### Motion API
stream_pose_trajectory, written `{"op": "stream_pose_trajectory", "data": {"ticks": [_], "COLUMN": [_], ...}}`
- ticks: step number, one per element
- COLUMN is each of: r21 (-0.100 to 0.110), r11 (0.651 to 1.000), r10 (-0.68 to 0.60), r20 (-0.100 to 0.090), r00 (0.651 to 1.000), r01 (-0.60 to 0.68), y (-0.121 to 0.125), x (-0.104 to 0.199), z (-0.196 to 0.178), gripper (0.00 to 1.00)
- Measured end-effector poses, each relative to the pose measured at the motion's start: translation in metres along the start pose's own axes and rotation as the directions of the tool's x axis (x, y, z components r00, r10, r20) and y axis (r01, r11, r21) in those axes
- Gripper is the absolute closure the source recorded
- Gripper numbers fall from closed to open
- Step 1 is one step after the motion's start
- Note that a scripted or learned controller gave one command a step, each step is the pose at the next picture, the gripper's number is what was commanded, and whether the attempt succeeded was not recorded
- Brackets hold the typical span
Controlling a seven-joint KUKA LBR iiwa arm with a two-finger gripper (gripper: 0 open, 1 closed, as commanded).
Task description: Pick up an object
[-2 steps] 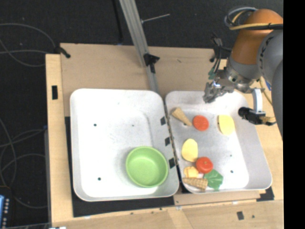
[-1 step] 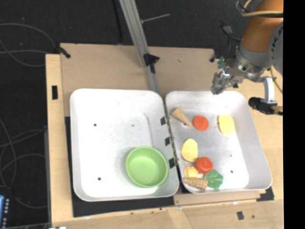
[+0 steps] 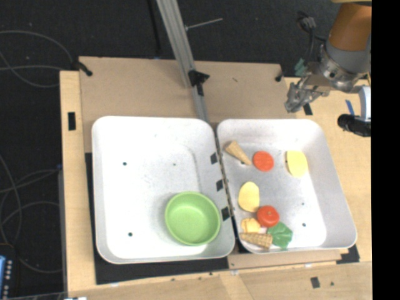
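The gripper [image 3: 299, 100] hangs above the right bin's [image 3: 312, 130] far rim, holding nothing; whether its fingers are open cannot be told. Approach step judged under way. The nearest candidates, a yellow piece [image 3: 296, 164] and an orange-red ball [image 3: 263, 161], lie below; descent follows.

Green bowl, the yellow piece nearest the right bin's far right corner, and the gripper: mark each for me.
green bowl [image 3: 192, 218]: camera view, inner floor of the bowl.
yellow piece [image 3: 296, 164]: camera view, middle of its top face.
gripper [image 3: 297, 102]: camera view, between its fingertips.
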State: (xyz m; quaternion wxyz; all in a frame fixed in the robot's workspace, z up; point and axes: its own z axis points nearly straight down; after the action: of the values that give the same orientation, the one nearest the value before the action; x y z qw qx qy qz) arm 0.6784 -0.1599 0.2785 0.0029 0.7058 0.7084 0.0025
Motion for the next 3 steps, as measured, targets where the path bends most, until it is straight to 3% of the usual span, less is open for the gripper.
{"op": "stream_pose_trajectory", "data": {"ticks": [3], "r21": [0.009], "r11": [1.0], "r10": [-0.003], "r20": [-0.001], "r00": [1.0], "r01": [0.003], "y": [-0.062], "x": [0.149], "z": [0.0], "gripper": [1.0]}}
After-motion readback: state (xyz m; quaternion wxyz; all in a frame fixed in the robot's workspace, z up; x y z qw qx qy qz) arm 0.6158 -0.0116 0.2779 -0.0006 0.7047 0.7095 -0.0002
